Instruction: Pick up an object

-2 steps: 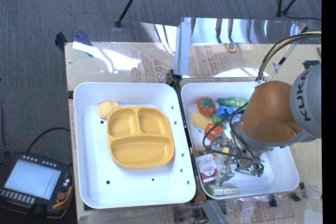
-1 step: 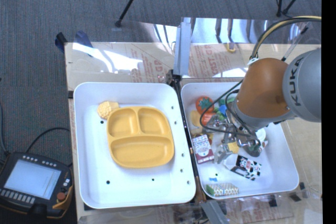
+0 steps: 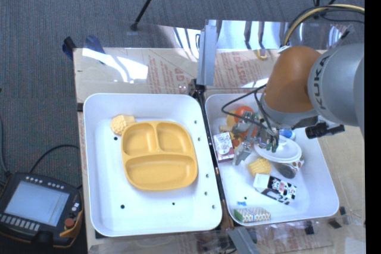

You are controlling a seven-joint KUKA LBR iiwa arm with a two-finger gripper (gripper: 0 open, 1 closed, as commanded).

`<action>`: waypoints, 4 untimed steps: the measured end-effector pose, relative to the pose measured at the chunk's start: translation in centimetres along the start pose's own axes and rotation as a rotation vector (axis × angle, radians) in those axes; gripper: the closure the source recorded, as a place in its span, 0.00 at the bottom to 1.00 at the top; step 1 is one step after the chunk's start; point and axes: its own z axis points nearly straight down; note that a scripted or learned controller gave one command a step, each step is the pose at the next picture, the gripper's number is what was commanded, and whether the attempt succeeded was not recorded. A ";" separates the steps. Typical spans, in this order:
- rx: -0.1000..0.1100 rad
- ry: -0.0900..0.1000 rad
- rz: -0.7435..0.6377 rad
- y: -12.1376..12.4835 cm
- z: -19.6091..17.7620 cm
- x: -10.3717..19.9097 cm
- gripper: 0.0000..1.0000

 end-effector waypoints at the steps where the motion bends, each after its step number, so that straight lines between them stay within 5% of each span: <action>1: -0.001 -0.001 0.211 -0.2 -0.1 1.8 0.00; 2: 0.001 0.002 0.224 -5.9 -0.1 7.5 0.00; 3: -0.001 -0.002 0.154 -1.4 -0.1 1.9 0.00; 4: 0.001 0.000 0.237 -1.2 -0.1 5.2 0.00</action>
